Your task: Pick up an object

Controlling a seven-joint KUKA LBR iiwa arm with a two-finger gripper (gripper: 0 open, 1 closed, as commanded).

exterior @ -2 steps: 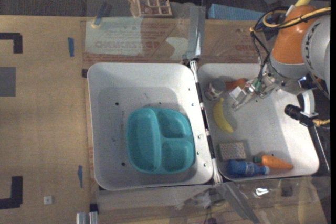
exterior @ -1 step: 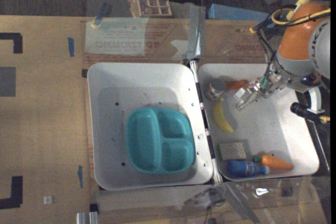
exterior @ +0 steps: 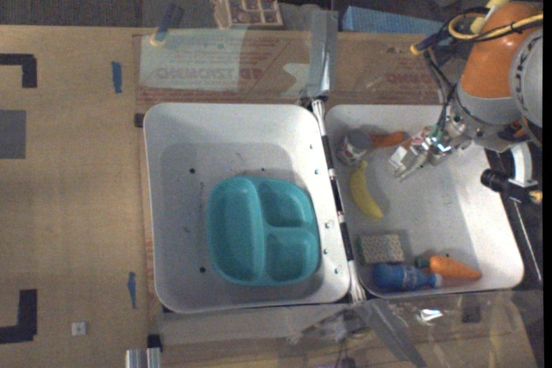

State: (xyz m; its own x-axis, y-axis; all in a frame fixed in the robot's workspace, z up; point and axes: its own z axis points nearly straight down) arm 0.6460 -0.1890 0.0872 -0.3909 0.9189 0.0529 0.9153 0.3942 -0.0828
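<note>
blue bottle (exterior: 404,277), carrot (exterior: 454,269), banana (exterior: 366,193)

Arm (exterior: 496,73) bent; jaws lowered leftward

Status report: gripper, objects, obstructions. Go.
Gripper above right bin, nothing seen between fingers. Banana nearest, lying free. Orange piece close alongside.

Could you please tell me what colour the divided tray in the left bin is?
The divided tray is teal, seen clearly in the camera view.
</note>
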